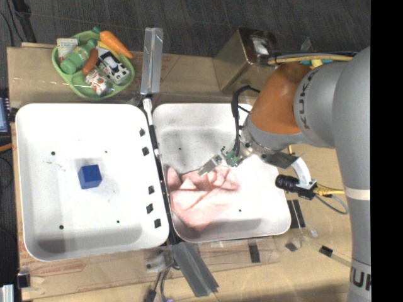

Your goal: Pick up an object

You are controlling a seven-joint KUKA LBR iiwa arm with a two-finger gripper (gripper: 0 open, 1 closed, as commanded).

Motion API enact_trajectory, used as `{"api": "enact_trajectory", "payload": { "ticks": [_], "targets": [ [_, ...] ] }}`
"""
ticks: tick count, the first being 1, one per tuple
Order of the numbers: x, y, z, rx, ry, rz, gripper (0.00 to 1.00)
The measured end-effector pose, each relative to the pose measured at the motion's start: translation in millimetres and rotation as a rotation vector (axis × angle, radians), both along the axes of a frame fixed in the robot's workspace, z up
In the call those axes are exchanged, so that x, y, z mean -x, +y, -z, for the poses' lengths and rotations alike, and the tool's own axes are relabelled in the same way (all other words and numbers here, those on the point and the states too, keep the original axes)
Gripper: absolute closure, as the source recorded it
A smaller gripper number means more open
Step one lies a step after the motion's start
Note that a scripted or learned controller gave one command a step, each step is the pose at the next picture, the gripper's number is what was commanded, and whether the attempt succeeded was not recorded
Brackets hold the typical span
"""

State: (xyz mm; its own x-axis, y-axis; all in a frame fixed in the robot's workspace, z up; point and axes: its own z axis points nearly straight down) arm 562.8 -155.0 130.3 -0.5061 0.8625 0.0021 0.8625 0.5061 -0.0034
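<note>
A crumpled pink cloth (200,197) lies in the near part of the right bin (189,121). A small blue cube (90,175) sits in the left bin (38,124). My gripper (216,163) hangs low over the right bin, its tip right at the cloth's upper edge, reaching in from the right under the grey arm with the orange band. Whether the cloth is pinched between its tips is too small to make out.
A green bowl (66,77) with toy food, a carrot among it, stands on the bench behind the left bin. A brown box (236,58) sits behind the right bin. A metal divider (151,55) runs between the bins. Cables lie at the right.
</note>
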Motion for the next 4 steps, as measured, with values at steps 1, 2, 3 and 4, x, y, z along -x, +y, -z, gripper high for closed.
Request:
{"api": "enact_trajectory", "payload": {
  "ticks": [1, 2, 3, 4],
  "targets": [
    [29, -19, 40, 0.000, -0.001, 0.030, 0.00],
    [28, -19, 32, -0.001, 0.002, 0.027, 1.00],
    [-18, 18, -69, -0.001, -0.001, -0.038, 1.00],
    [18, 7, -53, 0.000, 0.002, -0.030, 1.00]
  ]
}}
